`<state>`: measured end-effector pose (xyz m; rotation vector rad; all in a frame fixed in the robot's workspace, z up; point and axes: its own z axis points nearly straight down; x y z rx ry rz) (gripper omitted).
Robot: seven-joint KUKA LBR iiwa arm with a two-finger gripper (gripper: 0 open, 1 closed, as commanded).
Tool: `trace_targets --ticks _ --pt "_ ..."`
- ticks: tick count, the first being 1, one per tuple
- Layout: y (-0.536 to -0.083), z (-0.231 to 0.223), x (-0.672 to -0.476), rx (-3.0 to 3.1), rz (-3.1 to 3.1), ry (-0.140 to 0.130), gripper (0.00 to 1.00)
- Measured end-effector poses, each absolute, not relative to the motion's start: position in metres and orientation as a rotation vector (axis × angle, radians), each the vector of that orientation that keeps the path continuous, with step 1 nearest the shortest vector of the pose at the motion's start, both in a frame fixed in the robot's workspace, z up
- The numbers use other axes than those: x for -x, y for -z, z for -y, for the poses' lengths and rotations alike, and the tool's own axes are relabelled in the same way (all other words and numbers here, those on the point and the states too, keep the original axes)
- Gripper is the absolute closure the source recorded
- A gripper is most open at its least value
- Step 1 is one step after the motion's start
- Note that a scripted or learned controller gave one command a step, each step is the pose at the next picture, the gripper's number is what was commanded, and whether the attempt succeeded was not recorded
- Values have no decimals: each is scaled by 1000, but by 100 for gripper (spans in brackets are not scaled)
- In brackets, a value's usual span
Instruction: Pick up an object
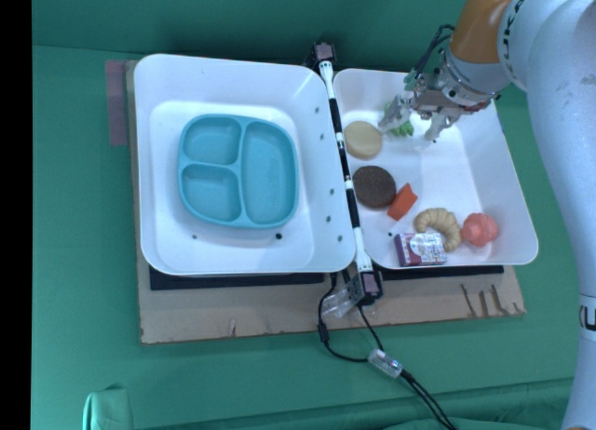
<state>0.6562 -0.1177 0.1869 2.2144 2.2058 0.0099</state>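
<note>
Two shallow white bins sit side by side on a cardboard sheet (233,321) over green cloth. The left bin (158,84) carries one teal divided plate (239,169) with three compartments, lying near the bin's middle, a little toward its left edge. A black-and-white striped bar (340,154) runs along the seam between the bins, with a cable (372,349) trailing from its near end.

The right bin (507,186) holds seven small items. Near its left edge lie one pale round cookie (363,140) and, just nearer the front, one dark brown round patty (374,186). An orange-red wedge (403,202) touches the patty on its right. At the front edge sits one small packet (421,248) with a purple side and a printed label too small to read. Beside it lies one tan croissant (440,225), and to the right of that one pink-red round fruit (480,229) near the front right corner. One green leafy piece (402,127) lies toward the back, just right of the cookie.

The gripper (415,123) hangs over the back part of the right bin with its fingers spread wide, the left finger right by the green leafy piece; nothing is between them. Dark letters on the arm's (549,47) grey shell read partly as "KU".
</note>
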Motion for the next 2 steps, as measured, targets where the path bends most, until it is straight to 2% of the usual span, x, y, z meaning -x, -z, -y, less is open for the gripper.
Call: trace_targets --ticks 1,2 --pt "-205 120 -660 -2208 -2190 -18 100" --pt "-347 75 -701 -2216 -2207 -9 100"
